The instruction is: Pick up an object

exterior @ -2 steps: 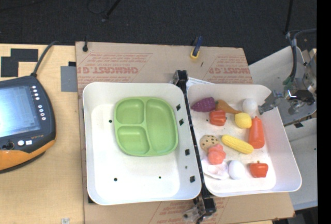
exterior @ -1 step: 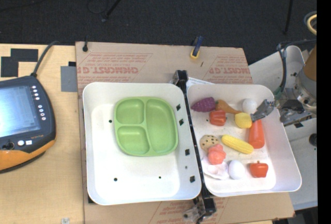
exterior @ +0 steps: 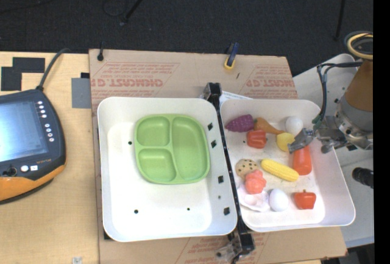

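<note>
The right bin [exterior: 341, 196] holds several toy foods: purple grapes [exterior: 239, 122], a white egg [exterior: 294, 124], a red pepper [exterior: 256, 138], a yellow lemon [exterior: 284, 141], an orange-red carrot-like piece [exterior: 302, 161], a corn cob [exterior: 280, 169], a cookie [exterior: 246, 167], a pink strawberry [exterior: 255, 182], a second egg [exterior: 278, 199] and a small red pepper [exterior: 304, 199]. My gripper [exterior: 315, 142] hangs over the bin's right side, open, nothing between its fingers. Its left finger [exterior: 301, 140] stands just above the carrot-like piece, beside the lemon.
The left bin [exterior: 116, 208] holds a green divided plate [exterior: 171, 149]. A tablet-like pendant [exterior: 24, 141] lies on the bench at far left. A black divider [exterior: 224, 159] runs between the bins. The arm's orange band [exterior: 361, 83] rises at the right edge.
</note>
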Available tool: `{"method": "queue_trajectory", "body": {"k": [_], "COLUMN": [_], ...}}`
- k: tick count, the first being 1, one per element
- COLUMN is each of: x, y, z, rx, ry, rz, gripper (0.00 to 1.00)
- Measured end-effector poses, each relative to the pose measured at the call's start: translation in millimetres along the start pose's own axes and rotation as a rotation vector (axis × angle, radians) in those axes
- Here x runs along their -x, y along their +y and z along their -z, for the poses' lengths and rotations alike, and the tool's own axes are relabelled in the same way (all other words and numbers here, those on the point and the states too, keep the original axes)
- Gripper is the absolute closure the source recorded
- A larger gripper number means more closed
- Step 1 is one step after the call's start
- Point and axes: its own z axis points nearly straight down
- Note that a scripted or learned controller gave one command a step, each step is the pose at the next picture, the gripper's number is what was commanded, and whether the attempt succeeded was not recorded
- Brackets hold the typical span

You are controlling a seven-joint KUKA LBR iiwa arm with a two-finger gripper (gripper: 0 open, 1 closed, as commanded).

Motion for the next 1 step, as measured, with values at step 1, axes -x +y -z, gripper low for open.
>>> {"method": "queue_trajectory", "body": {"k": [1], "x": [-4.7], "y": [-2.6], "z": [-43.8], "rx": [0.001], "ry": [0.0], "rz": [0.001], "gripper": [0.0]}}
